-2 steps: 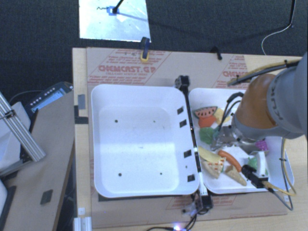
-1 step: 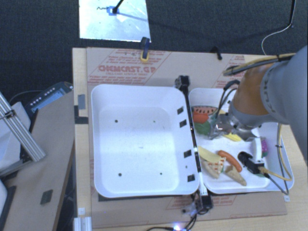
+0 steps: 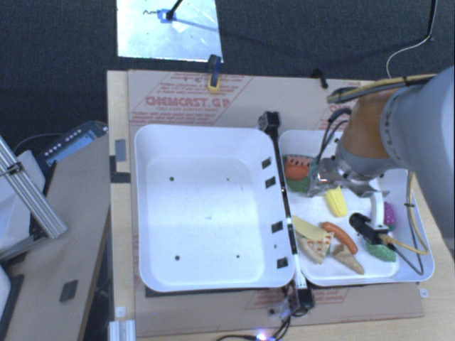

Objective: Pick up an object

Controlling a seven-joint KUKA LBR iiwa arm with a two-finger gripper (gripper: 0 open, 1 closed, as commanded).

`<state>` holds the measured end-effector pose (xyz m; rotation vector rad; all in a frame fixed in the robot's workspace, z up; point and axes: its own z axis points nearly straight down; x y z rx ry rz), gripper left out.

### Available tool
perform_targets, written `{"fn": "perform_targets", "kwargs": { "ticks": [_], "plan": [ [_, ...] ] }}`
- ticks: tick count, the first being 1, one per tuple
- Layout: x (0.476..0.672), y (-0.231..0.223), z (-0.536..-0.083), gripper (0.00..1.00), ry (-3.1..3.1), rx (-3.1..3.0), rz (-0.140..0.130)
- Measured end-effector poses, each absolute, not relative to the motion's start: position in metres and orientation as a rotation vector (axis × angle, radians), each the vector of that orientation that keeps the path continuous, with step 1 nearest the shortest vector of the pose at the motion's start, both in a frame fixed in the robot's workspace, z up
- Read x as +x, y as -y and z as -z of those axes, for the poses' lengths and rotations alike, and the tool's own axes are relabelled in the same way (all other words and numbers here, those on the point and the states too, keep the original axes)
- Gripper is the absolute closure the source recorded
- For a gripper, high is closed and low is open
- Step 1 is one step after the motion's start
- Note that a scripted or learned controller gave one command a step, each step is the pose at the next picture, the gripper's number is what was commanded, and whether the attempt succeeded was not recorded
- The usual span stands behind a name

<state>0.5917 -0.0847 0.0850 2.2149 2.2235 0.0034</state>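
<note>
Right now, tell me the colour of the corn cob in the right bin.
Yellow: the corn cob shows plainly in the camera view.

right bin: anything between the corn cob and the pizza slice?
Camera view: only bare white floor of the right bin lies between the corn cob and the pizza slice.

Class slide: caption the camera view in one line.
Grey arm reaching over the right bin of toy food, including yellow corn, beside the left bin.

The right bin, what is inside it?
Inside the right bin: a corn cob, sausage, pizza slice and watermelon slice. The arm covers its far part.
</note>
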Motion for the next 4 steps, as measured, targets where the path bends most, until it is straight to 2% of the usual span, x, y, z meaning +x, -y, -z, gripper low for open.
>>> {"fn": "perform_targets", "kwargs": {
  "ticks": [1, 2, 3, 4],
  "plan": [
    [0.591, 0.085, -0.085, 0.0, -2.224, 2.217, -0.002],
    [0.616, 0.083, -0.085, 0.0, -2.224, 2.214, -0.004],
    [0.612, 0.134, -0.103, 0.0, -2.217, 2.22, -0.001],
    [0.594, 0.099, -0.084, 0.0, -2.226, 2.217, -0.001]
  ]
}}
